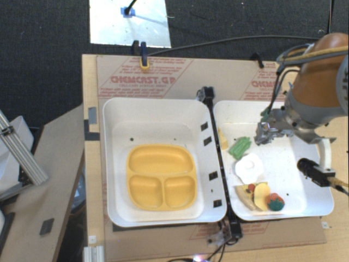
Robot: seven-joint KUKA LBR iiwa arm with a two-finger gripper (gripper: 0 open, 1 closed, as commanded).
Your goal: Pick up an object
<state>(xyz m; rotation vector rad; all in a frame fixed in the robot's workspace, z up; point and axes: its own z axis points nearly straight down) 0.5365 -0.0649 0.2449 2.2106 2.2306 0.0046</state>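
Observation:
My gripper (263, 134) hangs over the middle of the right bin (313, 201), just right of a green object (239, 146) lying near the bin's left wall. Below that object rests a white round item (248, 167). Near the bin's front lie a yellow piece (261, 195), a small red piece (251, 188) and a red and green ball-like item (276, 201). Nothing is visibly between the gripper's fingers.
The left bin (117, 130) holds a yellow three-compartment tray (161, 176). A black divider with clips (212, 141) runs between the two bins. A black tool part (311, 171) on the arm sticks out over the right bin's right side.

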